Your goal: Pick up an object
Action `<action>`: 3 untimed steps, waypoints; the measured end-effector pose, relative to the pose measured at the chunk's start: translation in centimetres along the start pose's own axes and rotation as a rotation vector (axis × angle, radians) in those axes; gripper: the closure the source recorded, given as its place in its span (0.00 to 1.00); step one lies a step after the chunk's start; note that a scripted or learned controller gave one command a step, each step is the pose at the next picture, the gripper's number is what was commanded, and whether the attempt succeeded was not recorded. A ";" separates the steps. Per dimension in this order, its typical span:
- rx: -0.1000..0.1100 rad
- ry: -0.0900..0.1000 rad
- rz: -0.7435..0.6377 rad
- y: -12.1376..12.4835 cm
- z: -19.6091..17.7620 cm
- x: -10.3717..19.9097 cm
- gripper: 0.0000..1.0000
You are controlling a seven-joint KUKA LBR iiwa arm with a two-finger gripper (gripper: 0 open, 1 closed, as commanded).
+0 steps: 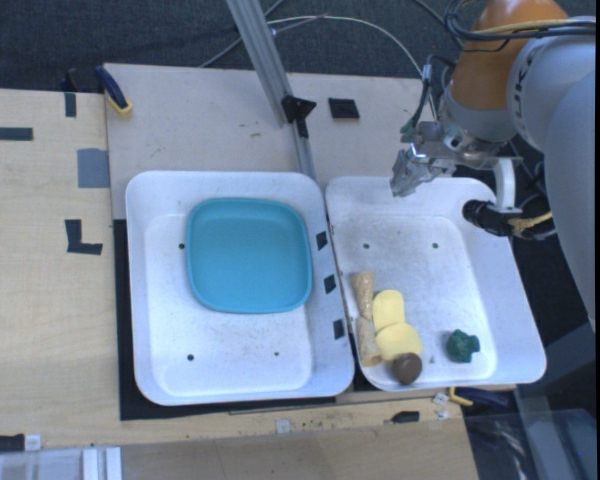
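My gripper (408, 180) hangs over the far edge of the right bin (435, 243), well above its floor, with nothing visible between its fingers. At the near end of that bin lie a tan stick-like piece (364, 311), a yellow lumpy object (392, 325), a small brown rounded object (407, 368) and a small green object (462, 345). All of these lie toward the front, well apart from the gripper.
The left bin (160, 368) holds a blue square plate (248, 254). A slanted metal post (270, 58) rises behind the bins. The arm's grey body and orange band (505, 48) fill the upper right.
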State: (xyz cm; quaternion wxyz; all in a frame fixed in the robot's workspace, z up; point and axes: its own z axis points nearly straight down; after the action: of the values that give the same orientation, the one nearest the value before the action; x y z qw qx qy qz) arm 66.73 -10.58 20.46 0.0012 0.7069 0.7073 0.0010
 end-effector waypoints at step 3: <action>0.003 0.001 -0.004 -1.4 -2.9 14.9 1.00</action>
State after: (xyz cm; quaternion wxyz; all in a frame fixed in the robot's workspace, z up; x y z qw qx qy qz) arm 65.32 4.34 23.34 -0.0003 0.7056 0.7086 0.0004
